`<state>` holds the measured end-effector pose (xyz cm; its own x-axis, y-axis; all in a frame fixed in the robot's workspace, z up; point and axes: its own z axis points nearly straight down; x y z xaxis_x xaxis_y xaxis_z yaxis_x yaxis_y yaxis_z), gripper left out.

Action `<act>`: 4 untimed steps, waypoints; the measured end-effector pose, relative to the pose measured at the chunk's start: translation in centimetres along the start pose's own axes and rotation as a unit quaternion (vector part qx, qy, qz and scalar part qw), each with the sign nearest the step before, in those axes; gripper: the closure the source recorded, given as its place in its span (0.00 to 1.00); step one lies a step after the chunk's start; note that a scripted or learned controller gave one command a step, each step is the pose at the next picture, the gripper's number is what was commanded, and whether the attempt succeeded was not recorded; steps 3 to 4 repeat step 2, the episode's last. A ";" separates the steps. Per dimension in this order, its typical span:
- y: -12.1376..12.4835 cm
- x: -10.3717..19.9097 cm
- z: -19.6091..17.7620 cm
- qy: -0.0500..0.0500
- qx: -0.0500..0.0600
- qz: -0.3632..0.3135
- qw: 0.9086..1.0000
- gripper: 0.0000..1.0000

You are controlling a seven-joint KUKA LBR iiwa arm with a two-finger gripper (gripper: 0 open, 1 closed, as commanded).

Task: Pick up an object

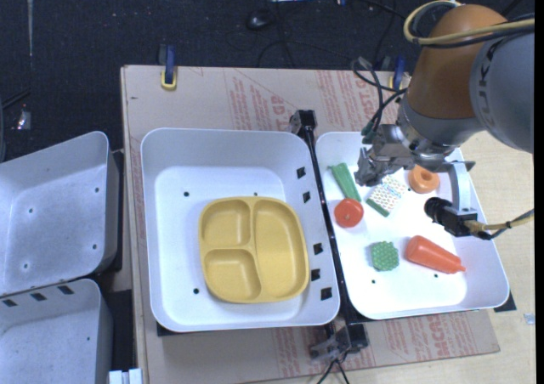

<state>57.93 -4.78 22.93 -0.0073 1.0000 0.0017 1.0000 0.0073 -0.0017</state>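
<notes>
My gripper (375, 172) hangs over the far part of the right bin (484, 285). It sits between a green stick (343, 179) on its left and a small orange ring-shaped piece (423, 179) on its right. Just below it lies a white block with a green dotted pattern (385, 197). A red tomato-like ball (348, 213) rests nearer the bin's left wall. Toward the front lie a green knobbly piece (384, 256) and an orange carrot (434, 255). I see nothing lifted off the bin floor.
The left bin (161, 204) holds a yellow divided plate (253, 248). A black divider with clips (321, 221) runs between the two bins. The bulky orange-and-grey arm (463, 68) overhangs the right bin's far right corner.
</notes>
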 end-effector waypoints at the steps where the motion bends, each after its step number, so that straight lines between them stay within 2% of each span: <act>1: -0.1 6.2 -0.7 0.000 -0.001 -0.001 1.000 1.00; 2: -0.8 11.9 -1.4 0.000 -0.001 -0.001 1.000 1.00; 4: -0.8 11.9 -1.4 0.000 -0.001 -0.001 1.000 1.00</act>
